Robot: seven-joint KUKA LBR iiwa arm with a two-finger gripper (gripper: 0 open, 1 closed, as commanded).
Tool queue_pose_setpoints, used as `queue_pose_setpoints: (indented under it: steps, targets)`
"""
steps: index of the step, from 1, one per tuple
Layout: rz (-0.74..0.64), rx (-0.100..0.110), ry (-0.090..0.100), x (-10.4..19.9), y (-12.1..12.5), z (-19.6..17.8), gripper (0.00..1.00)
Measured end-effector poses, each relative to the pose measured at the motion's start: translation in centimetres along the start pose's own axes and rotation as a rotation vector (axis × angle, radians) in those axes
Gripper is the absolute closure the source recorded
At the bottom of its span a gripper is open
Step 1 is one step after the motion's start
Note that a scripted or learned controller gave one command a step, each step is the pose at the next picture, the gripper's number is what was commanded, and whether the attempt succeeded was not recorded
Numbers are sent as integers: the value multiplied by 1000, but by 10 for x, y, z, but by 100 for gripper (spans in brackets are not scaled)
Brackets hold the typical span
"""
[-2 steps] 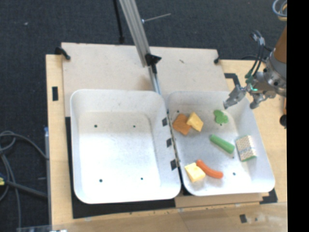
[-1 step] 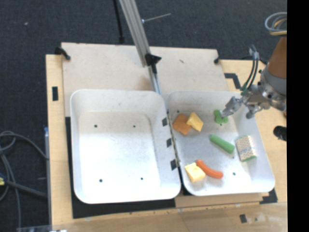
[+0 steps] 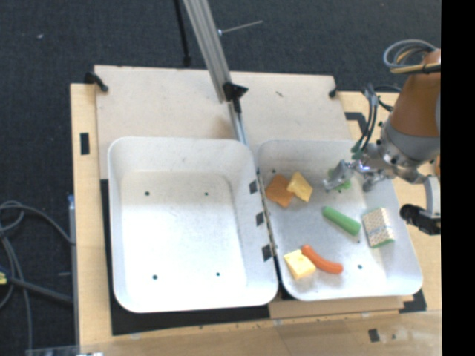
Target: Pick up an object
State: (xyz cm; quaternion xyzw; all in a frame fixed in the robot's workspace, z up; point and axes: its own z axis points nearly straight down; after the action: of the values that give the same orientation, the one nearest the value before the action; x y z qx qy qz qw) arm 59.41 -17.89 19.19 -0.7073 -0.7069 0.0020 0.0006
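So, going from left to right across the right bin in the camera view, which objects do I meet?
Brown flat piece → orange carrot-shaped toy → green cylinder → speckled beige sponge block.

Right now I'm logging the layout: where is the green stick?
The green stick lies in the right bin, mid-bin, just left of the speckled sponge block and above the orange carrot.

Arm (image 3: 415,117) reaches in from right, orange band above wrist, gripper (image 3: 338,179) low, angled leftward.
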Motion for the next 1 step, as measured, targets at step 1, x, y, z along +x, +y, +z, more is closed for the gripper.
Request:
queue_pose_setpoints:
  steps: [1]
  targets:
    - [4, 1, 0, 8, -4, 57, 0]
